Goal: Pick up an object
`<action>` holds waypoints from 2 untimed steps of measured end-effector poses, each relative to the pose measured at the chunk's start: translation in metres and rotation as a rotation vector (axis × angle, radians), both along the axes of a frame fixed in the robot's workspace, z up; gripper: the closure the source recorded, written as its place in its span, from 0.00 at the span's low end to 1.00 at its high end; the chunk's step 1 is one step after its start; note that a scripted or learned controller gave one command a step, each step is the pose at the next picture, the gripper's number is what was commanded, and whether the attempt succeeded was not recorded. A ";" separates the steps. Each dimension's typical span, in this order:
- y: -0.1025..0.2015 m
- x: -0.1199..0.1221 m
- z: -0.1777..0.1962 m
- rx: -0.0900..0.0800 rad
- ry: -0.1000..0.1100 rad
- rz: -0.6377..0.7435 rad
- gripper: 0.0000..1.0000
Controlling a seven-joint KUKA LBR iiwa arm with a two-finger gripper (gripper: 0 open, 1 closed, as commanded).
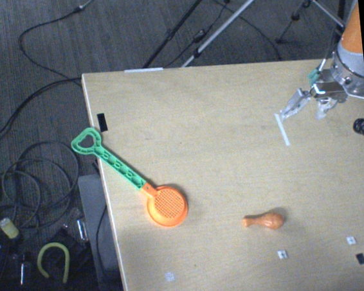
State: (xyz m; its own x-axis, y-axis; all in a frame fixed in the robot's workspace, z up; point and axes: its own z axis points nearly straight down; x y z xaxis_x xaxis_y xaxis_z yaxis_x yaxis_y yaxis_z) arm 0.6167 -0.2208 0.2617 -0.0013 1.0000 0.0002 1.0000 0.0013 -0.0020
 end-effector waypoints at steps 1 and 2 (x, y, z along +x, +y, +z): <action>0.026 0.051 -0.103 -0.002 0.001 0.076 0.00; -0.003 0.052 -0.158 -0.002 -0.001 0.365 0.00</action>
State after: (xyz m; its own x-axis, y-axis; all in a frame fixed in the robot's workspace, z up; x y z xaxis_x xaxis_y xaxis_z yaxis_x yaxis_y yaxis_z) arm 0.6683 -0.2234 0.1041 -0.3582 0.9336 -0.0021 0.9336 0.3582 -0.0018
